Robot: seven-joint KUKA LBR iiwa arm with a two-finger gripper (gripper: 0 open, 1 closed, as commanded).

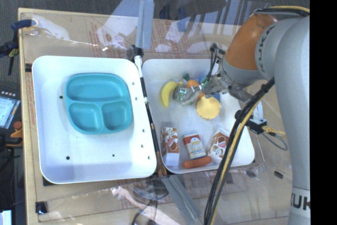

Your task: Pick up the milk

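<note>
the right bin (152,74) is the landmark here. the gripper (185,94) is low inside it, in the upper middle part, at the end of the arm (253,55) that comes in over the bin's right wall. its tip shows as a dark, shiny cluster, and i cannot tell from this view how its fingers stand or whether anything sits between them.

just left of the gripper, toward the bin's left wall, lies a banana (167,93), curved and nearly upright. just right of the gripper and a little lower lies a yellow disc (208,108). an orange piece (192,82) peeks out just above the gripper, partly covered.

along the bin's near wall sit three small cartons in a row. the milk (219,144) (white, with brown and red print) is the rightmost one, tilted, close to the bin's lower right corner and well apart from the gripper. the middle carton (194,146) is beside it, and the left carton (169,142) lies near the bin's left wall. a sausage (197,163) lies along the near wall, just below the middle carton.

left of the right bin, touching it along the shared edge, is the left bin (45,139), which bears a teal tray (98,101) with three compartments.
</note>
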